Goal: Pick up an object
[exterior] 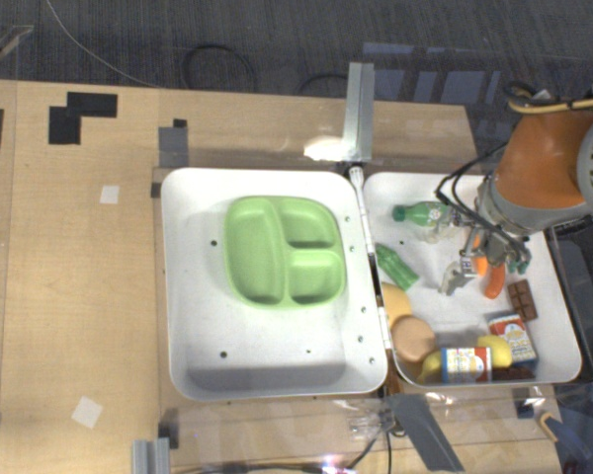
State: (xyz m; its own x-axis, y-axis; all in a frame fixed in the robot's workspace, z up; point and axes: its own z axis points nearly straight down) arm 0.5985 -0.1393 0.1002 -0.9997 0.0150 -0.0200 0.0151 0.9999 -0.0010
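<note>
White plastic forms the two shallow bins, and the task's candidates are gathered in the right bin (565, 358), where the gripper (479, 265) is lowered among them from the grey arm (544, 171) with its orange band. Whether the jaws are spread or pressed together cannot be told, since the wrist and dark cabling cover them from above. An orange carrot-shaped toy (494, 280) lies just beside the gripper, apparently touching or nearly so, but it is not seen lifted or pinched, so nothing is judged to be picked up yet; the grasp and the lift appear to be left. Other items are spread across the same bin: a clear bottle with a green cap (415, 213) near the far wall, a glossy green pepper-like piece (395, 268) by the divider, a rounded tan bread roll (412, 338), a small jar with a blue and red label (466, 364) lying on its side, a yellow rounded piece (494, 350), a printed carton (514, 338) and a brown segmented chocolate bar (520, 298). In the left bin (193, 363) a smooth, matte green divided tray (282, 250) with rounded corners is laid flat. Light wood grain is shown on the bench (69, 294).
</note>
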